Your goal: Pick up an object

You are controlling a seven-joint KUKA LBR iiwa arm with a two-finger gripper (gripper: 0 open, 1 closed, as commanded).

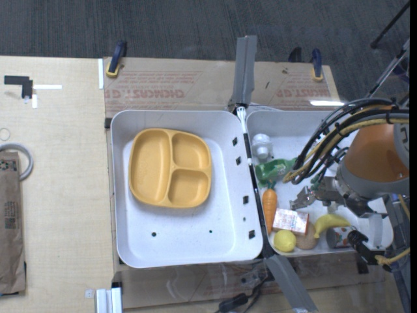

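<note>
reaching in from the right of the frame, the arm (pixel 371 158) hangs over the right bin (pixel 287 119), its claw (pixel 313 197) low among the objects at the lower right. whether the claw is apart or together cannot be told; cables and the wrist cover it, and nothing is visibly held. by my judgement the step in hand is the approach and descent, with the grasp itself not yet made.

the candidates all lie in the right bin: one carrot (pixel 269 207), one lemon (pixel 285 240), one banana (pixel 331 222), one small red and white box (pixel 290 220), one green leafy item (pixel 273 170), one pale rounded thing (pixel 261 145) near the bin's upper left, and one brownish item (pixel 306 242) just beside the lemon. the box and banana sit nearest the claw.

the next move likely calls for settling on one item, closing cleanly, then lifting straight up, since the pieces crowd together.

the left bin (pixel 124 175) carries one yellow divided plate (pixel 171 168). two clamps (pixel 116 59) grip the cardboard on the counter (pixel 52 142) at the top.
</note>
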